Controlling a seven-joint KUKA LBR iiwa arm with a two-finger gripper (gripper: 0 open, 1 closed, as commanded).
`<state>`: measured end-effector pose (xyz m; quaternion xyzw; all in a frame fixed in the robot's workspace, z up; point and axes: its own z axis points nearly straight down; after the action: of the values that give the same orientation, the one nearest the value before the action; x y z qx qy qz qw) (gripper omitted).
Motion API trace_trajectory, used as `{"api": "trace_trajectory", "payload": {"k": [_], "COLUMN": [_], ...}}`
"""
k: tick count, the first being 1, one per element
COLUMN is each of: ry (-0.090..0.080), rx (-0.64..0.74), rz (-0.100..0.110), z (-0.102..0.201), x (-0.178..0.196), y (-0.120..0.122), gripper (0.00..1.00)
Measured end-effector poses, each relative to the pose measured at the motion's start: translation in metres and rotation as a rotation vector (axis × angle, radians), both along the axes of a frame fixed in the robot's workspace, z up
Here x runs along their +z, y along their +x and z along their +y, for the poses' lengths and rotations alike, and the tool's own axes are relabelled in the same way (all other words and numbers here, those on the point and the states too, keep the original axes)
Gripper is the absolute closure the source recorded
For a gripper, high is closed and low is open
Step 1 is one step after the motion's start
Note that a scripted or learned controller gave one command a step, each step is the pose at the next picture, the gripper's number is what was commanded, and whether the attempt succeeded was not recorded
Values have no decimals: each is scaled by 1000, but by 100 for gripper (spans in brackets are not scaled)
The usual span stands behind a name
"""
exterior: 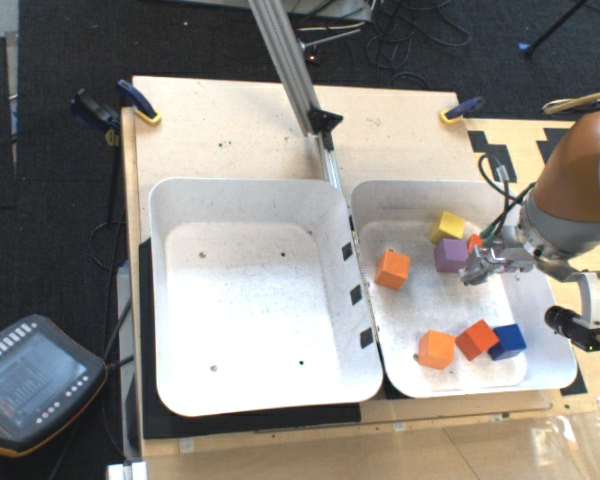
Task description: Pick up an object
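The purple block (pixel 450 255) sits in the right bin (pixel 400 206), toward that bin's far right part, with the yellow block (pixel 447 227) touching it on the far side. The hand (pixel 477 265) is down just beside the purple block on its right, close enough that the two seem to touch, though contact cannot be judged for sure. A small bit of orange-red shows right at the hand's far side; what it belongs to is unclear. Whether the hand is apart or together cannot be told, since the wrist and cables crowd it.

An orange block (pixel 392 268) lies near the bin's left wall, well apart from the purple one. Along the near edge of the same bin three blocks sit in a row: another orange block (pixel 436 349) on the left, a red block (pixel 474 340) in the middle, and a blue block (pixel 508 341) on the right, the red and blue touching.

The arm (pixel 572 203) comes in over the desk's right edge, its orange band high above the grey wrist. The left bin (pixel 180 208) stands just beside the right one, their walls meeting near the desk's middle. The desk (pixel 240 128) is pale board, with clamps at its far corners. A silver pole (pixel 285 48) slants over its far edge. A teach pendant (pixel 30 383) lies on the floor off the desk's near left corner.
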<state>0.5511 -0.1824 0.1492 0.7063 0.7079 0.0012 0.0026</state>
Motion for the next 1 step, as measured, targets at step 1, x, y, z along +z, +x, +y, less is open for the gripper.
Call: {"api": "trace_trajectory", "payload": {"k": [1], "ry": [0], "rx": [2], "rz": [-2], "z": [9], "x": [52], "y": [7], "gripper": [100]}}
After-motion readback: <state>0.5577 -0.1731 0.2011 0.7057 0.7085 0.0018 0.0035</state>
